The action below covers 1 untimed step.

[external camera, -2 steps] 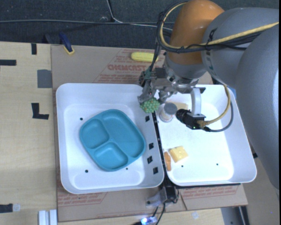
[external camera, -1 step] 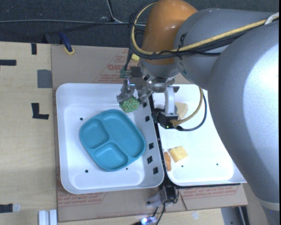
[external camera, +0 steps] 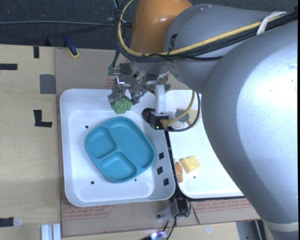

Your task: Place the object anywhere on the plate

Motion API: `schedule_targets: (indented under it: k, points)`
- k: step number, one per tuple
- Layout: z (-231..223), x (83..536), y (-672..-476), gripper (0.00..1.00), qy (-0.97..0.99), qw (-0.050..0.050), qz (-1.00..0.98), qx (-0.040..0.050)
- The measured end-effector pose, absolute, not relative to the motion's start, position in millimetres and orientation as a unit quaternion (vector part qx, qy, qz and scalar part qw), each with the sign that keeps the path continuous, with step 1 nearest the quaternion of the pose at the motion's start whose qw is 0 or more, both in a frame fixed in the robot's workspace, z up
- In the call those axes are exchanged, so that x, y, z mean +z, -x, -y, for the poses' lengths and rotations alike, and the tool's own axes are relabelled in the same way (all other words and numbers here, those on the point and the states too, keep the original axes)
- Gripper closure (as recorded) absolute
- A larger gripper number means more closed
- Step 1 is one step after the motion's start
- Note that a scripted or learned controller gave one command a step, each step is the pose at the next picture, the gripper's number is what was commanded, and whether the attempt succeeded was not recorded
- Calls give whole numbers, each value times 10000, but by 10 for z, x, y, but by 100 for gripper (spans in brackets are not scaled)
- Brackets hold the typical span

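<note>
Looming closest to the lens is the big grey arm, its bulk covering most of the right side, with the orange band curving over the wrist and yellow and black cables looped around it. Below that wrist the gripper points down over the far edge of the left bin.

A small green object — knobbly, like a little bunch of grapes or a floret — sits right at the fingertips. It looks pinched between the fingers, which come down on either side of its top, closed in on it rather than spread wide. It hangs over the bin's back-left area, just beyond the far rim of the blue plate, not over the plate itself. Whether it touches the bin floor I can't tell from this angle.

The plate is a rounded, three-compartment dish lying at a slant in the middle of the left bin.

In the right bin, partly under the arm, a yellow block lies near the dividing wall, with a small orange piece just beside it — both well apart from the gripper.
</note>
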<state>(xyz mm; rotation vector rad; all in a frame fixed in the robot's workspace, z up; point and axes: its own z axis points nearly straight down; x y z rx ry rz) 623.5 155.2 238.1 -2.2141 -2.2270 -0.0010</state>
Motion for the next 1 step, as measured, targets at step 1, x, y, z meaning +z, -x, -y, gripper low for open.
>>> schedule_targets:
  k: [1]
  points:
    - [-1521, 2380, -6231, 0, 7062, 3, 7080, 10]
